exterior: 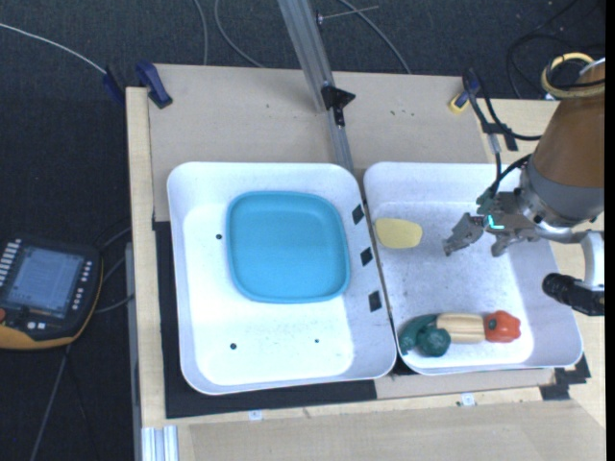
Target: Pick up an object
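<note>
Plainly, hand (pixel 478 239) spread wide, unladen

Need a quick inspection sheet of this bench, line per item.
Surface: tan bench bearing a left bin and a right bin.
Job's things: yellow piece, green piece, tan piece, red piece, all in the right bin.
Clutter: blue tray in the left bin.
Grippers: gripper over the right bin, jaws spread, nothing between them.
Cables: loops on the floor.
Surroundings: pendant at left.
</note>
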